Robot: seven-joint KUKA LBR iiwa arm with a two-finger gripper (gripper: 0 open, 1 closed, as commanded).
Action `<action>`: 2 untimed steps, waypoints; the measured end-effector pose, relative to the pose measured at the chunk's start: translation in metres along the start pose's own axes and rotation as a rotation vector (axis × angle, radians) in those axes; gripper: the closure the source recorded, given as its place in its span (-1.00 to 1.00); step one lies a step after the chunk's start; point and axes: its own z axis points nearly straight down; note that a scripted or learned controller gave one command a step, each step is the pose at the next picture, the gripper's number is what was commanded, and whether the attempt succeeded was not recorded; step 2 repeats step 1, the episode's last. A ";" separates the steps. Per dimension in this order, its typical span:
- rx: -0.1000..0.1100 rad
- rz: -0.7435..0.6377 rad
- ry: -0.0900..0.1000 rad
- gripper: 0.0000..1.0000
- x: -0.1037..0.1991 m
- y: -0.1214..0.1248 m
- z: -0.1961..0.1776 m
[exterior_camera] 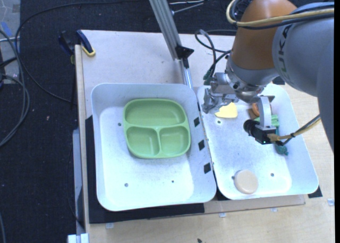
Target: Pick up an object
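A round beige disc (246, 182) lay at the near end of the right bin (297, 175). Farther in, toward that bin's far end, a yellow piece (228, 111) rested on the floor, with a small orange thing (255, 110) just beside it, partly hidden. The hand (211, 102) hung low over the bin's far left corner, close beside the yellow piece; whether it was spread or pressed together could not be told. Left of the right bin, a green divided plate (157, 128) sat in the other bin (109, 183) on the worktop (127, 58).
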 end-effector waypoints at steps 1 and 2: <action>0.000 0.000 -0.001 1.00 0.048 -0.014 0.004; 0.000 0.000 -0.001 1.00 0.048 -0.014 0.004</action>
